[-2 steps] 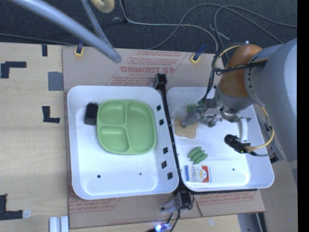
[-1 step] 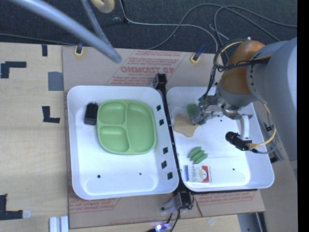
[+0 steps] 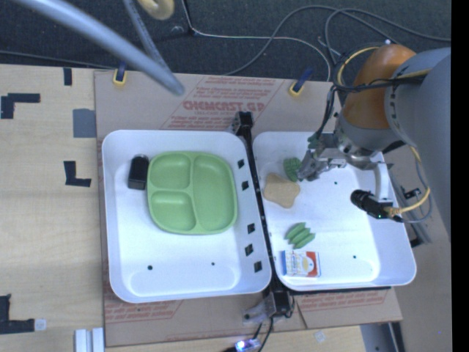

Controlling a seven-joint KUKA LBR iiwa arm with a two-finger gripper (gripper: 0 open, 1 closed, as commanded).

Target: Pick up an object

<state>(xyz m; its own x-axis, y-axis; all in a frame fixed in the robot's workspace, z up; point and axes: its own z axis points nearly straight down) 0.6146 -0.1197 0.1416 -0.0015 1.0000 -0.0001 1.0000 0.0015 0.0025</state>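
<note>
A: Can you read the pincer (image 3: 306,166)?

B: No, its tips are a dark blur against a green thing (image 3: 292,169), which they partly cover.

A: The small carton (image 3: 301,263)?

B: Its print is too small to read.

A: And the arm (image 3: 410,101)?

B: Cut off by the right edge. A grey bar (image 3: 88,28) at upper left is blurred and runs out of the top.
</note>
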